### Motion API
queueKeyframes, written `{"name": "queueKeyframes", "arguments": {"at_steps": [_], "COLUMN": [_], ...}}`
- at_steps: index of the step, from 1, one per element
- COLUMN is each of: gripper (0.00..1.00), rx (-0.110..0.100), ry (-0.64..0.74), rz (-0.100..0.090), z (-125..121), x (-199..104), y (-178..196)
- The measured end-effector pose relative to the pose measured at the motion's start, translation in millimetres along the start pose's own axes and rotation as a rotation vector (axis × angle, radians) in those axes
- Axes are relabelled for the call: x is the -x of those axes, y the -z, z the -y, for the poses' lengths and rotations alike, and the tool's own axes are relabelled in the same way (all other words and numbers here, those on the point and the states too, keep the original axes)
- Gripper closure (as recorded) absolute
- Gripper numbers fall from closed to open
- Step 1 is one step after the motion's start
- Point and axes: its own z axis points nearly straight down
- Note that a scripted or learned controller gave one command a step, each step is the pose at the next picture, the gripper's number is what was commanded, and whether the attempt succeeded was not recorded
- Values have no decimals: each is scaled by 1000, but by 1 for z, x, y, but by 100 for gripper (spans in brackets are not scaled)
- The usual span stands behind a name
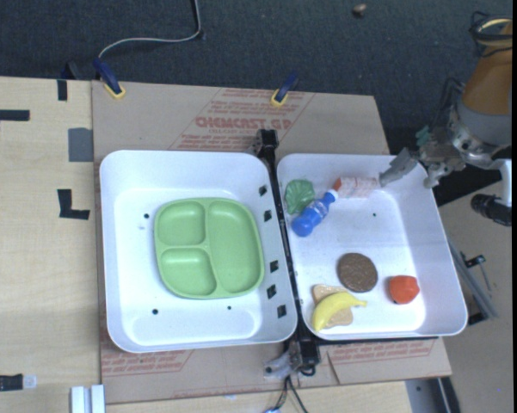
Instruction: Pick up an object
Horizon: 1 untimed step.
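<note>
1. My single arm point(486, 93) enters from the right edge of the view, its orange band sitting above the grey wrist.
2. The wrist angles down and to the left, toward the upper right part of the scene.
3. My gripper point(394, 170) extends leftward from the wrist as a slim grey piece, pointing down at a slant.

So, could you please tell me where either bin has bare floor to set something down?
In the right bin, the middle is bare, between the blue bottle and the brown disc. The front edge is crowded by the banana and the orange ball. In the left bin, bare strips surround the green plate.
</note>
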Motion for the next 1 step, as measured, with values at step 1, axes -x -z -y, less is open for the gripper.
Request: {"name": "queueKeyframes", "arguments": {"at_steps": [1], "gripper": [0], "rx": [4], "ry": [2], "rz": [0], "z": [-28], "x": [-94], "y": [-118]}}
